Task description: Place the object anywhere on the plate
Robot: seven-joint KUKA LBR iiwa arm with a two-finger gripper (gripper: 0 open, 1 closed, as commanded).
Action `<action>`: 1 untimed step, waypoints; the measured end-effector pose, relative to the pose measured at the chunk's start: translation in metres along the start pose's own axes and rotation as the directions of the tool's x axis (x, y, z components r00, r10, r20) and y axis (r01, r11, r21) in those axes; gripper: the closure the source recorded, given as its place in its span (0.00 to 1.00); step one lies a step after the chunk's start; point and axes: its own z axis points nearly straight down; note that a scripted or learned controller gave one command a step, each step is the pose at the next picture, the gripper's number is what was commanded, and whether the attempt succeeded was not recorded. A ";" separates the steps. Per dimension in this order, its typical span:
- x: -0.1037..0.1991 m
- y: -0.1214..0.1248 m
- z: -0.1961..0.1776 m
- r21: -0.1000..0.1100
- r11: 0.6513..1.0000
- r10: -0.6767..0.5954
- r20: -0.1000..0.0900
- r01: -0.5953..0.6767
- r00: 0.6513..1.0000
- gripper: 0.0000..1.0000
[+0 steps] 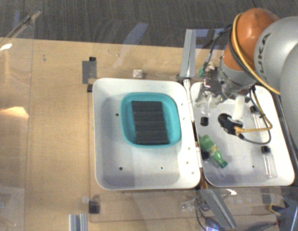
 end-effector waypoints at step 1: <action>0.000 0.000 0.000 0.000 1.000 0.001 0.000 -0.001 1.000 0.00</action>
